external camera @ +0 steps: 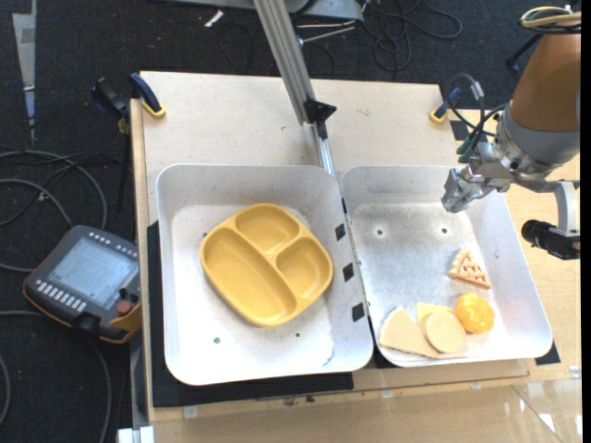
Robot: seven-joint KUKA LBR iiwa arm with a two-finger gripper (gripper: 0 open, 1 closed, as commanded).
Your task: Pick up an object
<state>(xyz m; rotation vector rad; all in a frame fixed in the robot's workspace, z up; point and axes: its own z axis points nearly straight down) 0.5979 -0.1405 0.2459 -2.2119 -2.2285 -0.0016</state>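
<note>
In the right bin [406, 220] lie a small waffle-patterned triangle [470, 269], an orange ball-like piece [475, 313], a round tan slice [445, 331] and a pale wedge [402, 332], all near the front right corner. My gripper [458, 192] hangs over the bin's back right part, up and slightly left of the triangle, apart from every piece. Nothing shows between its fingers.
The left bin [185, 201] holds a yellow divided plate [266, 262]. A metal pole [288, 44] slants down to the seam between the bins. A teach pendant [85, 281] lies off the bench at left. Clamps sit at the bench's back corners.
</note>
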